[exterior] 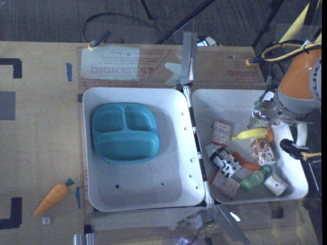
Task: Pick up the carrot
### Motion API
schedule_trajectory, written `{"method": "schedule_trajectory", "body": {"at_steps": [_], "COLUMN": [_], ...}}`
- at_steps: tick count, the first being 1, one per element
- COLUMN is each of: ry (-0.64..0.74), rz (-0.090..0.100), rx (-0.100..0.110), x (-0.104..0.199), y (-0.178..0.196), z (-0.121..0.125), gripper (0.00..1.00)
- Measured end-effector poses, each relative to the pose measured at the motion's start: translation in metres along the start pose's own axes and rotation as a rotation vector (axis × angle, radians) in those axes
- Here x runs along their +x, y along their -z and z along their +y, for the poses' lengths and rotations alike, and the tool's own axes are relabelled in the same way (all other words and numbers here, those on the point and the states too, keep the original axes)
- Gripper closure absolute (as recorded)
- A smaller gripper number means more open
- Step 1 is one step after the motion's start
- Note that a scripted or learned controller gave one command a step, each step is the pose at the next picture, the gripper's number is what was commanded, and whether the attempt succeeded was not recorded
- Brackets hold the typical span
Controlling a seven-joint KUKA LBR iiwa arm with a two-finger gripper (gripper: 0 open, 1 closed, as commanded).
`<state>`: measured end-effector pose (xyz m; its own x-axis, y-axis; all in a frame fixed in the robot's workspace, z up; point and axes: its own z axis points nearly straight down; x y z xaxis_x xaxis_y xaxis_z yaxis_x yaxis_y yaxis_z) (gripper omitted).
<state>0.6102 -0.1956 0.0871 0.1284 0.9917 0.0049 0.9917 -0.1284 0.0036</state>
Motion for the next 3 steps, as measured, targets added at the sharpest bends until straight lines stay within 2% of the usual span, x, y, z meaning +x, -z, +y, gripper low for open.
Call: {"method": "schedule_trajectory", "body": {"at_steps": [1, 2, 3], "ry": [-0.452, -0.338, -0.215], "rz": [-0.007, -0.005, -0.004], "rx": [0.001, 0.006, 0.005], "x": [0.014, 0.037, 0.042], "y": [0.126, 0.059, 0.113], "z": [-0.01, -0.001, -0.102], "gripper": [1.0, 1.0, 1.0]}}
